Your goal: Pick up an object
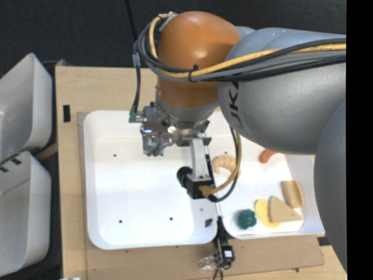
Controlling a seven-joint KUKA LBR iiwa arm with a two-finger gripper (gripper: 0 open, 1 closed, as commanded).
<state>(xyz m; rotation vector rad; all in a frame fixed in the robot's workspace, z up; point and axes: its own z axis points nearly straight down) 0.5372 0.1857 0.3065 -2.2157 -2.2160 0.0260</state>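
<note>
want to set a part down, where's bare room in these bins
The left bin has bare floor left of and below the gripper. The right bin is crowded: teal ball, yellow disc, tan wedge, bread-like piece, orange piece, pale curled piece, with the arm overhead.

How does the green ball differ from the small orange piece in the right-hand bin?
Colour: the green ball is dark green, the orange piece bright orange. Size: the green ball looks larger than the orange piece. Place: the green ball lies near the lower edge of the white bin in the view; the orange piece lies higher up, at the arm's edge. Both lie in that bin.
</note>
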